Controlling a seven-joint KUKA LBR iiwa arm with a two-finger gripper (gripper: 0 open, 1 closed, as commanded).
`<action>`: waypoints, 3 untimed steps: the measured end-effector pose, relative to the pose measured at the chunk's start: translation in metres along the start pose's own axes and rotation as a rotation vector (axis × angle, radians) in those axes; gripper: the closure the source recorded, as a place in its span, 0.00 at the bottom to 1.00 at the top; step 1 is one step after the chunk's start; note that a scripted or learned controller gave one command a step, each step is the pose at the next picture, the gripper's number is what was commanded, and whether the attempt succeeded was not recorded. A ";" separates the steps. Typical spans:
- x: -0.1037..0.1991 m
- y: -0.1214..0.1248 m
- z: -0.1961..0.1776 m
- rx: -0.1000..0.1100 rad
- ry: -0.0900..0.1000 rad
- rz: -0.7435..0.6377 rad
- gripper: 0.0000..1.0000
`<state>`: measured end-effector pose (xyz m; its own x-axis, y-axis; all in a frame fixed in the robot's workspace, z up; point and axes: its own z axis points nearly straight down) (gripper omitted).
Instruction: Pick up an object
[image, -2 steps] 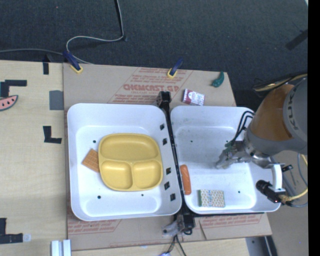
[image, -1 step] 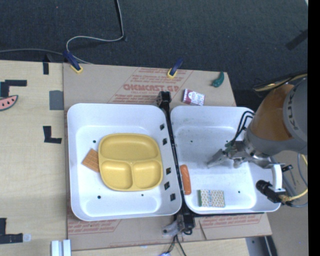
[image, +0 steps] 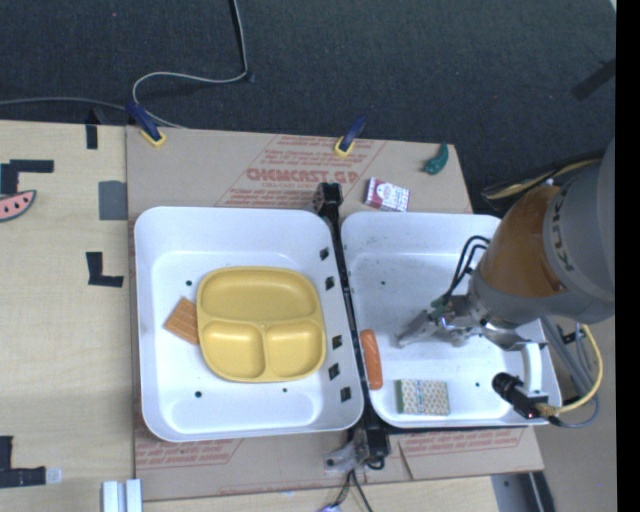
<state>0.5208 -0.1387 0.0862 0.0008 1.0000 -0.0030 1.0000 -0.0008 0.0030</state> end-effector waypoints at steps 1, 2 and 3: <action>-0.001 0.001 -0.010 -0.003 -0.002 0.000 1.00; 0.000 0.001 -0.019 -0.002 -0.001 0.000 1.00; 0.000 0.001 -0.028 -0.001 0.000 -0.001 1.00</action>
<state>0.5219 -0.1381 0.1144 -0.0003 1.0000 -0.0033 1.0000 0.0003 0.0041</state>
